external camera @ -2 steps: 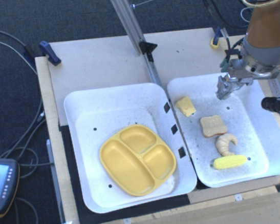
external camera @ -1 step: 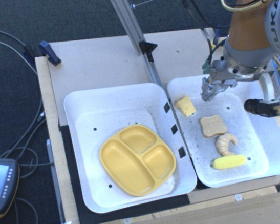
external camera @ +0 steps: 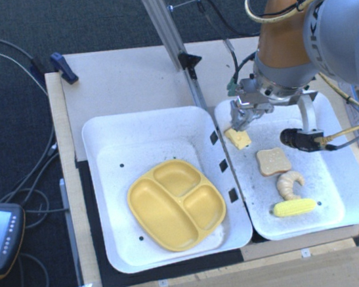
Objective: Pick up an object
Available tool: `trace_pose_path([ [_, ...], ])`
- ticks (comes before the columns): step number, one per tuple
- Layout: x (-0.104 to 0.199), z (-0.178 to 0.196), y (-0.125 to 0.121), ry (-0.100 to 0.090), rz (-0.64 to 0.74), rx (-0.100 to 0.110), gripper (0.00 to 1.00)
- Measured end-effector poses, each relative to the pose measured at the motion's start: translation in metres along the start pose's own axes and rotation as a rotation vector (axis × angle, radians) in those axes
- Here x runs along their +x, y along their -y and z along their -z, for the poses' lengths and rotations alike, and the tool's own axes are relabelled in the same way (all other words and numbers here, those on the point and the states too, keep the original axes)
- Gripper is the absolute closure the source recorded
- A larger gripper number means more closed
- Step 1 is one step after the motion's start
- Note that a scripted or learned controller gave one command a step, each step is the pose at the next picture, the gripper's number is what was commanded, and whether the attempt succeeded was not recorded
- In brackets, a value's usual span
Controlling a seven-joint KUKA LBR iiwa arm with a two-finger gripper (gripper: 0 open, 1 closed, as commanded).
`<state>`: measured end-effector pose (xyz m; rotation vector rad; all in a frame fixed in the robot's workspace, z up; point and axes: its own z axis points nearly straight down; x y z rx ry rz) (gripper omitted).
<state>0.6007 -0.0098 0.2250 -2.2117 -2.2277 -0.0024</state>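
Progress on the pick looks partial at best: the end effector (external camera: 241, 119) sits low over the right bin (external camera: 349, 169), at about ten o'clock within that bin, and a pale yellow cheese-like wedge (external camera: 238, 138) lies directly beneath its tip. The two appear to touch or nearly touch, but from this slanted overhead angle I cannot tell whether the end effector is spread or pressed together, nor whether the wedge is actually between its tips. The wedge seems to rest on the bin floor, close to the wall shared with the left bin (external camera: 105, 183), so lifting has not visibly begun.

Other candidates lie untouched in the right bin. A slice of toast (external camera: 273, 161) lies near the bin's centre, at roughly four o'clock from the wedge. A croissant-shaped piece (external camera: 290, 185) sits just below the toast, toward six o'clock, and a yellow corn cob (external camera: 294, 207) lies at the six o'clock edge of the bin, just beside the croissant piece.

The left bin holds a yellow divided plate (external camera: 177, 204), seated toward its five o'clock area, well apart from the arm.

What is done, by my reading: the approach and descent to the wedge. What is left: a confirmed closure on it and a lift clear of the bin floor. Because the wedge sits so near the dividing wall, the grasp may slip or push it sideways instead of capturing it.
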Motion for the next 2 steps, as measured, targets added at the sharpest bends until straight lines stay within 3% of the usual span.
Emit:
trace_pose_path([
  [2,0.108,0.021,-0.01,0.0,0.0,-0.003,1.0],
])
